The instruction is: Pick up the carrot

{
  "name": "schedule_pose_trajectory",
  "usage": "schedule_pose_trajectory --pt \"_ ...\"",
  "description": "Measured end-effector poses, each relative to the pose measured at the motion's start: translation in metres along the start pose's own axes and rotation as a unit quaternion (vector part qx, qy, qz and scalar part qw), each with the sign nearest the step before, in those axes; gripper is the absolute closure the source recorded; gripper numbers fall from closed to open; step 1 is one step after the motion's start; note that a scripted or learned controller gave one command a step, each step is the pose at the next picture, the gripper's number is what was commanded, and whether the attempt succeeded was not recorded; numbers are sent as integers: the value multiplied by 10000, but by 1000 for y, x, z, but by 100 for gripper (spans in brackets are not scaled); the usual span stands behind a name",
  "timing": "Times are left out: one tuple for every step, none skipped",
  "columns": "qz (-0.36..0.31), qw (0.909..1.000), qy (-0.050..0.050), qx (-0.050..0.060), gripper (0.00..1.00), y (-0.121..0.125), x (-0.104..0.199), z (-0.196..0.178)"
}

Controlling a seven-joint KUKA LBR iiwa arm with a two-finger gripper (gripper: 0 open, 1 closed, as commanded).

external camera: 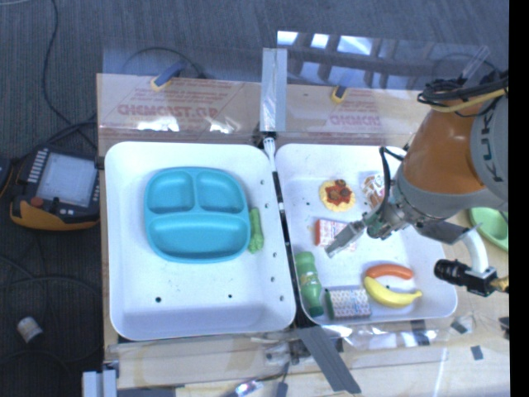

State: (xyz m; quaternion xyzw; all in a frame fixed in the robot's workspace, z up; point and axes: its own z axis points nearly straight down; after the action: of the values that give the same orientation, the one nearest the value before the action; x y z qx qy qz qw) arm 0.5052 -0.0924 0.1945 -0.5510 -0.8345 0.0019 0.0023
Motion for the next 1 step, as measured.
schedule_pose_trajectory --pt "-728 9973 -2 2 0 -32 -20 5"
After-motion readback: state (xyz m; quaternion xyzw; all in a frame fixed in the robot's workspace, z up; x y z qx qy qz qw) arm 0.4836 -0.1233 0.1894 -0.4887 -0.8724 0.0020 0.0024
